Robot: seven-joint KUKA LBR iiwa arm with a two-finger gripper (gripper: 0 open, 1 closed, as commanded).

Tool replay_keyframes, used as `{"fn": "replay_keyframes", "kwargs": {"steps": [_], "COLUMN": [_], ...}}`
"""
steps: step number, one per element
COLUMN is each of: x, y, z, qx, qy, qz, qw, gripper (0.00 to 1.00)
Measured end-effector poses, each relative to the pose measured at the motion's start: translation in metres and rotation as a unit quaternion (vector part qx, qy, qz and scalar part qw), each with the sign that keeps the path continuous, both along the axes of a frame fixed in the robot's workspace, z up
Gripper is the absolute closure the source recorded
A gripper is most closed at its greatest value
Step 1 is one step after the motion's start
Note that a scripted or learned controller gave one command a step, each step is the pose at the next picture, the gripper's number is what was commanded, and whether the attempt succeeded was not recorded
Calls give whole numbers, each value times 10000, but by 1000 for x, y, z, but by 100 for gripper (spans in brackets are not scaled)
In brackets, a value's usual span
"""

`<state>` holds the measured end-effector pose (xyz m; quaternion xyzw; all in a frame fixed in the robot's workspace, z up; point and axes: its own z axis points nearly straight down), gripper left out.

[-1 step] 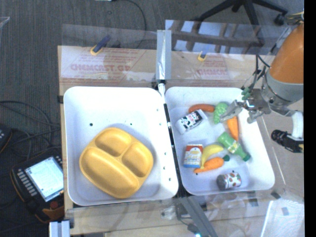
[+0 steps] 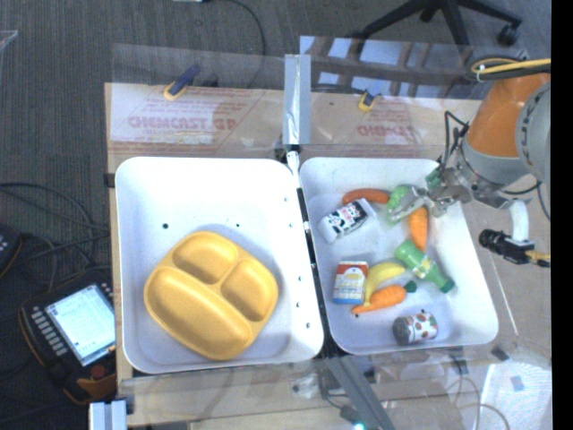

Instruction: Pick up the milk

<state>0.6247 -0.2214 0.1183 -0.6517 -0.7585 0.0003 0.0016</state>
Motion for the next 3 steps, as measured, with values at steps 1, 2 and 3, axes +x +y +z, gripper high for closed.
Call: {"fn": "replay_keyframes", "kwargs": {"steps": [1,2,3], "x": [33,34,45], "y": [30,31,85], "z": [-2,6,91], "qx": [-12,-6,-9], "qy": [-22,-33,-22], "qz": [2024,2025,1858], "qw": [9793,9793,9826], "gripper": [0,100,100]}}
